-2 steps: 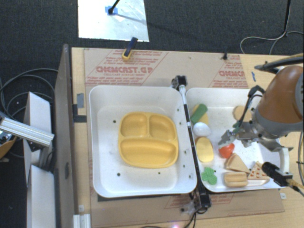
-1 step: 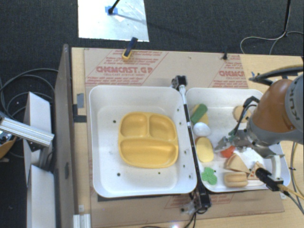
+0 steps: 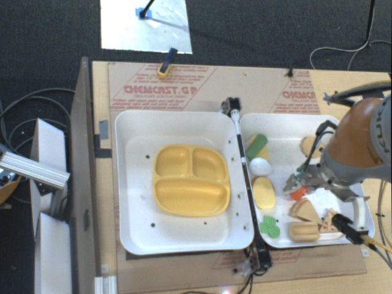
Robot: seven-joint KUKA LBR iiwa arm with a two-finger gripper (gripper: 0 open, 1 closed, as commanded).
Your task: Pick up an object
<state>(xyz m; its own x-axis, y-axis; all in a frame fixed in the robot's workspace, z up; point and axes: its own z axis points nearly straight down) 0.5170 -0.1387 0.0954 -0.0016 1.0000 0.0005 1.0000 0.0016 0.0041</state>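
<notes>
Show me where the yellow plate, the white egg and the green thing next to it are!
Yellow plate (image 3: 190, 179): camera view, on the divider between its sections.
White egg (image 3: 260, 166): camera view, its middle.
Green thing (image 3: 256, 144): camera view, its middle.

We take this for a robotics lab; a grey-and-orange arm (image 3: 361, 143) over two white bins (image 3: 131, 164), loose cables (image 3: 24, 103) on dark carpet (image 3: 37, 29).

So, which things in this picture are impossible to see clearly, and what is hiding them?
- Gripper: small and dark under the arm in the camera view; whether it holds anything cannot be told.
- Orange-red item: partly covered by the gripper, too small to identify.
- Tan item at the right bin's far side: half hidden behind the arm.
- Arm: cut off by the right edge.
</notes>
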